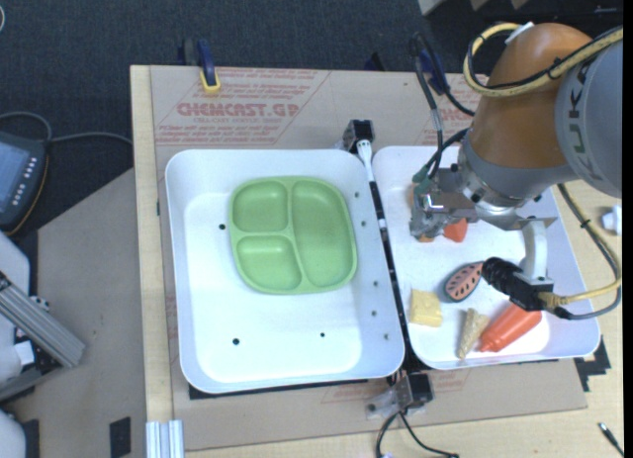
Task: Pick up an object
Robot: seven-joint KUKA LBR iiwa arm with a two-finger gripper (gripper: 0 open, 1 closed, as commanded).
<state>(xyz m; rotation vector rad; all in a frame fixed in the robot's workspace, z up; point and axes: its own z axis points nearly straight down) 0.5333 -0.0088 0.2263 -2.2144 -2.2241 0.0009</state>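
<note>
My gripper (431,217) hangs low over the back left part of the right bin (396,164), under the grey wrist and orange band. A small orange-red piece (454,231) lies right beside it, partly covered by the gripper body; whether it is held cannot be seen. Nearer the front of that bin lie an oval brown and pink object (462,282), a pale yellow chunk (426,309), a beige stick-like piece (467,333) and an orange carrot-shaped toy (510,326).
The left bin (198,278) holds a green divided plate (294,234). A black part with a yellow cable (519,287) hangs from the arm over the right bin's front. The arm's bulk covers the right bin's back right.
</note>
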